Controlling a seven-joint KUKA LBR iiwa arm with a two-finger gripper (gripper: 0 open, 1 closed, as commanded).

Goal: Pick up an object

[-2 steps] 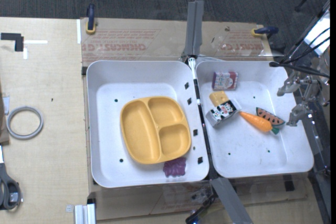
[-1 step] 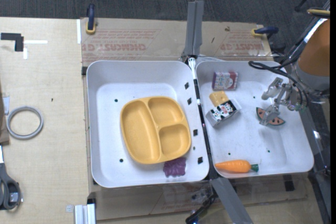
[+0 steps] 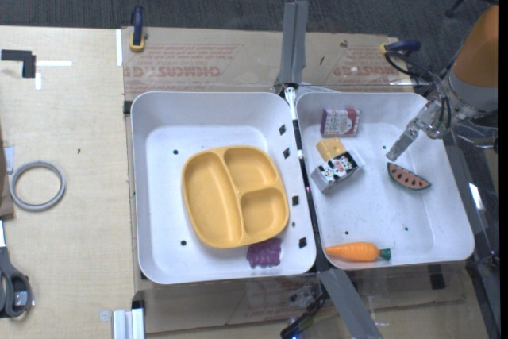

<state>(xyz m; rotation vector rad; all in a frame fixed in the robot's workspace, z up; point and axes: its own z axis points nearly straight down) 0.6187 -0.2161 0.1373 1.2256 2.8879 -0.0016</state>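
Note:
The right bin [image 3: 444,250] holds several toys. A pink box [image 3: 340,122] lies near its back wall, with a yellow cheese wedge [image 3: 330,148] and a small black-and-white box [image 3: 336,170] just in front of it. A watermelon slice [image 3: 408,176] lies toward the right side, and an orange carrot [image 3: 355,252] rests against the front wall. My gripper [image 3: 396,149] reaches in from the right and hangs low over the bin, just above and slightly left of the watermelon slice. Nothing shows in its grasp.
The left bin [image 3: 151,171] contains a yellow divided plate [image 3: 235,196] and a purple grape bunch [image 3: 264,252] at its front edge. A grey divider bar [image 3: 293,44] stands behind the bins. A tape ring [image 3: 35,185] lies on the bench at left.

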